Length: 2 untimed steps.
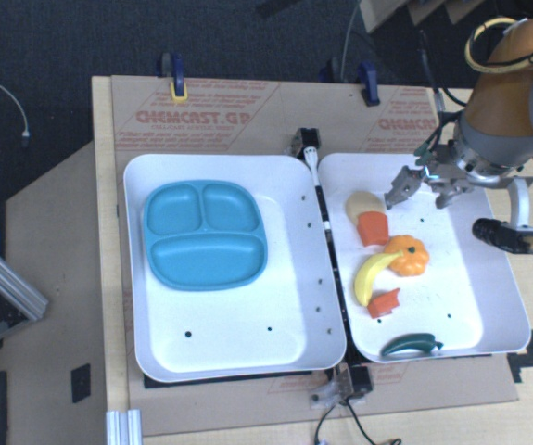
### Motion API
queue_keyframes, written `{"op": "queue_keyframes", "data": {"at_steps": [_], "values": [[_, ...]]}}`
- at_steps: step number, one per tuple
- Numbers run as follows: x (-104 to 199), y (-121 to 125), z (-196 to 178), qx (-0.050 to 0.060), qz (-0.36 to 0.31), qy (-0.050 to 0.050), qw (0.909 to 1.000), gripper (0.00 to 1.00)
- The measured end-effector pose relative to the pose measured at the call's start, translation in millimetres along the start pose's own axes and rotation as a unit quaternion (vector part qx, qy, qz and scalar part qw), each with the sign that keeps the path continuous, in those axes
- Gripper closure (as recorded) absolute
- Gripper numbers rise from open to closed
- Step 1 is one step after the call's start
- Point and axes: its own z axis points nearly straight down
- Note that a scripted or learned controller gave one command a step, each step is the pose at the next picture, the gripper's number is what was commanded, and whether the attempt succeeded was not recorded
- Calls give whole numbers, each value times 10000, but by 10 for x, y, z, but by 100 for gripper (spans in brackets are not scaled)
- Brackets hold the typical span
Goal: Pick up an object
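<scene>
My gripper (422, 191) hangs over the upper part of the right bin (488, 313), its two grey fingers spread apart with nothing between them. Just left of it and lower lie a pale cream piece (362, 202) and a red-orange block (372, 228). Below these sit an orange fruit (409, 256), a yellow banana (372, 276), a small red piece (384, 302) and a dark green item (412, 345) near the bin's front wall.
The left bin (229, 341) holds a blue divided plate (206, 233). A ridge with black fittings separates the two bins. The right half of the right bin is bare white floor. Blue clamps stand at the bench's back edge.
</scene>
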Motion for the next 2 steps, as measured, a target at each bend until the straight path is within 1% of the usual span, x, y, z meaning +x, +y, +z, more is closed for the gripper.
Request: {"op": "queue_keyframes", "data": {"at_steps": [1,2], "values": [[7,80,475,-5,-4,0,10000,0],[18,150,860,-132,9,-3,9999,0]]}}
